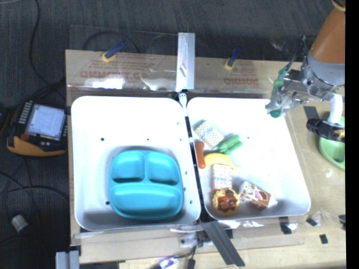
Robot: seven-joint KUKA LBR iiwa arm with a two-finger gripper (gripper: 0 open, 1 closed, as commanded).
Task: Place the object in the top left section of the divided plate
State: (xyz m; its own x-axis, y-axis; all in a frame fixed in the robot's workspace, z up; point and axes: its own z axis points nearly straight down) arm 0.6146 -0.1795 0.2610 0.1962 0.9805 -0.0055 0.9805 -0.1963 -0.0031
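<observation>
Two white bins are seen side by side on the bench. The left bin (90,128) has a blue divided plate (147,185) sitting in its lower half, with two small sections up top and one long section below; nothing is seen in any of them.

The right bin (269,150) is where all the stuff is piled, mostly along its left side: a patterned packet (208,133), a green piece (230,144), an orange carrot-looking thing (200,154) right by the divider, a yellow banana (218,159), a white patterned box (222,176), a red-and-yellow item (225,200) and a little colourful carton (256,195).

The gripper (279,103) is parked over the top right corner of the right bin, well apart from the pile. Whether its fingers are apart or together can't be made out, and nothing is seen held.
</observation>
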